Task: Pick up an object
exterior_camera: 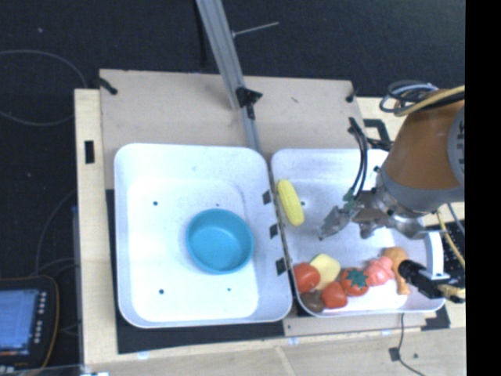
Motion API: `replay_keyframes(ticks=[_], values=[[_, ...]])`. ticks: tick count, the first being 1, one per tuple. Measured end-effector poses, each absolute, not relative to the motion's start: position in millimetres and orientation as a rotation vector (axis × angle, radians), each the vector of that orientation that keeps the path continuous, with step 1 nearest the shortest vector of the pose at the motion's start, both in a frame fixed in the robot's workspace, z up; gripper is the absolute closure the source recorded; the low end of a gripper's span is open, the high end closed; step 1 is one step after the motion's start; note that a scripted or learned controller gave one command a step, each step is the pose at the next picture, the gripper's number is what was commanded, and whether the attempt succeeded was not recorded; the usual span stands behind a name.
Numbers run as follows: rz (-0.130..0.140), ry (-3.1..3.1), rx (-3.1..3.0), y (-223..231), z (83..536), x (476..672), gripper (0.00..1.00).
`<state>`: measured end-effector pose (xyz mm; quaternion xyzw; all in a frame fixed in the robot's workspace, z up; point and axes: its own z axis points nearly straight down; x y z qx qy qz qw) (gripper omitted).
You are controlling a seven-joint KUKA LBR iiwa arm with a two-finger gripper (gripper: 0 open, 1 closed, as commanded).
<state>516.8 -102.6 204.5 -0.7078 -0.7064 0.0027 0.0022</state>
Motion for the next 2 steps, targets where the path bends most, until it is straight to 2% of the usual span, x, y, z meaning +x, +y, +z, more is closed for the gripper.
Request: replay_keyframes(ticks=[2], values=[[0.005,-2.220,-2.223,-114,99,509.4,0.00]])
